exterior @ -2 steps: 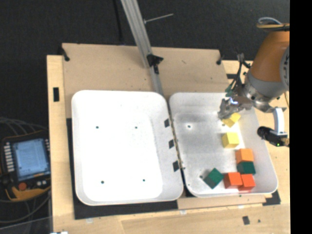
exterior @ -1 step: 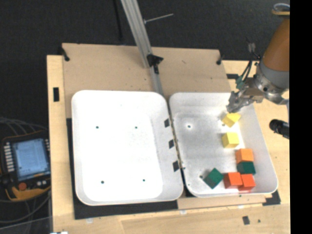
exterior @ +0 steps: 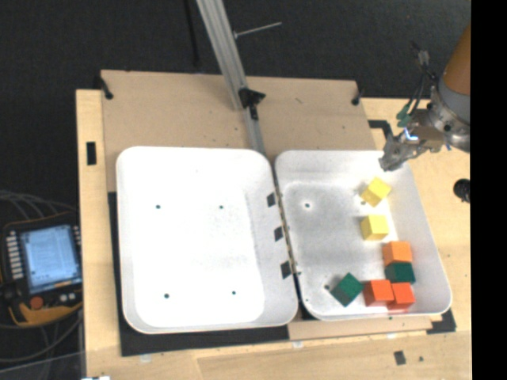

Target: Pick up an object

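Observation:
My gripper [exterior: 392, 160] hangs over the back right corner of the right bin [exterior: 317, 236], just above and right of a tilted yellow cube [exterior: 375, 191]. Nothing shows between its fingers. A second yellow cube [exterior: 374, 226] lies further forward. Along the bin's right side sit an orange cube [exterior: 398, 252] and a dark green cube [exterior: 401, 272]. Two orange cubes [exterior: 388, 292] rest at the front right corner, with another green cube [exterior: 345, 289] to their left.
The left bin [exterior: 194, 236] stands beside the right one, joined by dark clips along the seam. A slanted metal rail [exterior: 226, 46] rises behind the bins. A handheld pendant with a lit screen [exterior: 43, 260] lies off the bench's left.

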`<state>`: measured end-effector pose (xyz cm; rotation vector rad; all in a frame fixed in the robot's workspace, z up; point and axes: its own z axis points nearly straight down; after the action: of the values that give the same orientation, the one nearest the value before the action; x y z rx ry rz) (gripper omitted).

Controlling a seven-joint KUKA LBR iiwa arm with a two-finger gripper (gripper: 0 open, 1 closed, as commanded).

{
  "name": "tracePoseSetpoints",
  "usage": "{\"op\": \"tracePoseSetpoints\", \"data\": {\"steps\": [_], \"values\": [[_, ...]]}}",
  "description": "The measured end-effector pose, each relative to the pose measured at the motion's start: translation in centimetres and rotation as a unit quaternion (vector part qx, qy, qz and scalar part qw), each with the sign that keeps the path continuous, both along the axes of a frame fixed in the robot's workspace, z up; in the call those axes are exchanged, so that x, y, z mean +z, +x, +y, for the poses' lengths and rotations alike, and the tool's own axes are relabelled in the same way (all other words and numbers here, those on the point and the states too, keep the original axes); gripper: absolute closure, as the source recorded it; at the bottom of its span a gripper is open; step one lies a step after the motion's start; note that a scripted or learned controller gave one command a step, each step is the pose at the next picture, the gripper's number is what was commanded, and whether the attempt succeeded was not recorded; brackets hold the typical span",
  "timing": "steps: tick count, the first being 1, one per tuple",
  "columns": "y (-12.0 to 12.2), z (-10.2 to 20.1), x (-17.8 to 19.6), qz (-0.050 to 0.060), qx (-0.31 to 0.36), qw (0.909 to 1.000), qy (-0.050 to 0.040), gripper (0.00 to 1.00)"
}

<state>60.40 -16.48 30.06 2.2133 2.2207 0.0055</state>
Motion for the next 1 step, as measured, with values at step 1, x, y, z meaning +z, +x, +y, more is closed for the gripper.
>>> {"op": "tracePoseSetpoints", "data": {"steps": [1], "values": [[-1.32, 4.47, 0.22, 0.003, 0.001, 1.0000, 0.0009, 1.00]]}}
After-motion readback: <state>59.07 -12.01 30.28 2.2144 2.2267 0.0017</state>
